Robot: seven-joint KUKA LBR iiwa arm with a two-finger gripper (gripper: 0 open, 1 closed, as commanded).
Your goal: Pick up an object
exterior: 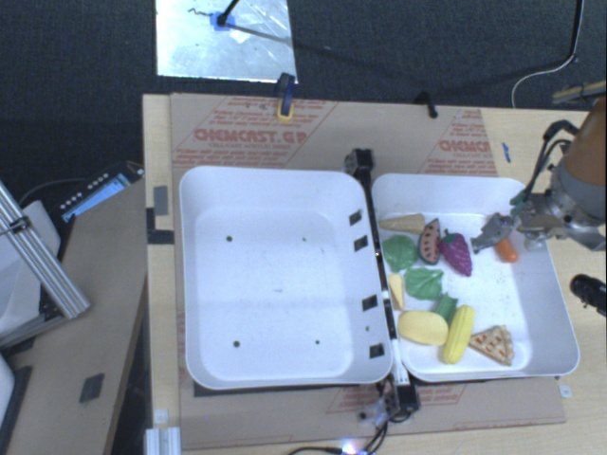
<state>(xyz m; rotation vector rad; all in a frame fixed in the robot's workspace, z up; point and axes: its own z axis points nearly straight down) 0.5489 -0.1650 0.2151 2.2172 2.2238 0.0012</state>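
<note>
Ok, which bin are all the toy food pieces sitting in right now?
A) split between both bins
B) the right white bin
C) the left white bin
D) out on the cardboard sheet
B: the purple plastic grape bunch, the yellow toy corn cob and the toy pizza slice all lie inside the right white bin, with the rest of the pieces clustered beside them.

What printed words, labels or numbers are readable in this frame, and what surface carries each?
"CHEMCAST GP": red print on the brown board under the bins, left side, partly blurred.
"CHEMCAST": same print repeated at the board's right, cut off by the right bin.
Small device at left: markings too small to read.
</note>
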